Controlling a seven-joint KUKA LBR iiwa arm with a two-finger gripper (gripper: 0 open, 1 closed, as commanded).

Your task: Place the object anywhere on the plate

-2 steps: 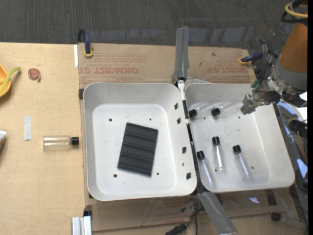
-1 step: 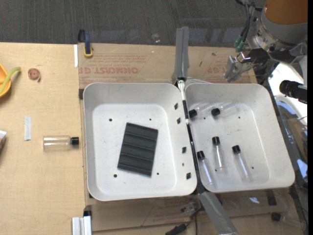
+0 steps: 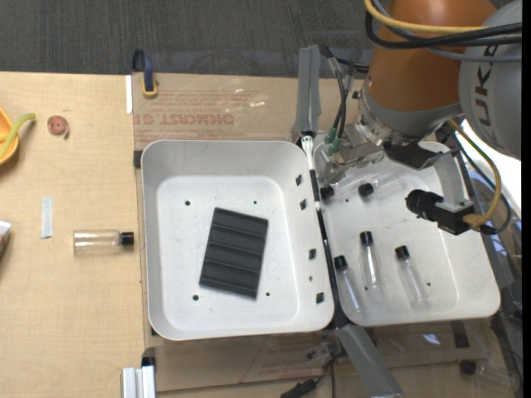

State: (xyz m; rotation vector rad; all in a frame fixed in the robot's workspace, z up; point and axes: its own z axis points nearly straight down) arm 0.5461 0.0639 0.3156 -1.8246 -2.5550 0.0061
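Left bin has ribbed plate; bin right of it holds vials, gripper at its back, claw state can't tell.

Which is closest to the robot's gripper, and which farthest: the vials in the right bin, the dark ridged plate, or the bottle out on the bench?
From the gripper:
1. Vials, right bin, just below it.
2. Plate, left bin's middle.
3. Bottle, on the bench, far left.

Grey arm with orange band, looped yellow and black cables, perhaps partial lettering.
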